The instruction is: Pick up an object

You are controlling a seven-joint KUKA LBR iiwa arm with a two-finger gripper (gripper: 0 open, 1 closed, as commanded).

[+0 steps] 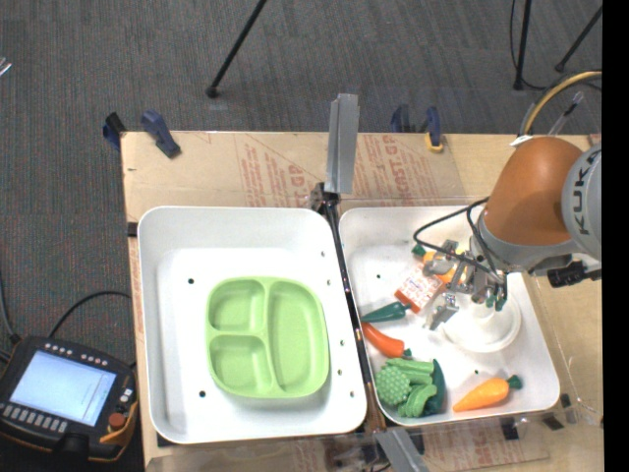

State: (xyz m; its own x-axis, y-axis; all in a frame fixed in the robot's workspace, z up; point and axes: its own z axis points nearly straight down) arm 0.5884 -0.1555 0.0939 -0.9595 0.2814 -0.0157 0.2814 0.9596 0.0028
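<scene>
1. In the right bin [546, 354], the gripper [462, 298] is seen low, near a red and white packet [417, 288] and a white bowl [484, 328].
2. How wide the jaws are cannot be told.
3. Nothing is seen held.
4. One toy should be chosen, maybe the orange carrot [484, 393], and closed on squarely.

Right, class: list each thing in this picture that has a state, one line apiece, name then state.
green divided plate: flat in left bin, compartments bare
white bowl: upright in right bin
end effector: low over right bin, beside the bowl
orange carrot: lying flat, right bin's near corner
</scene>
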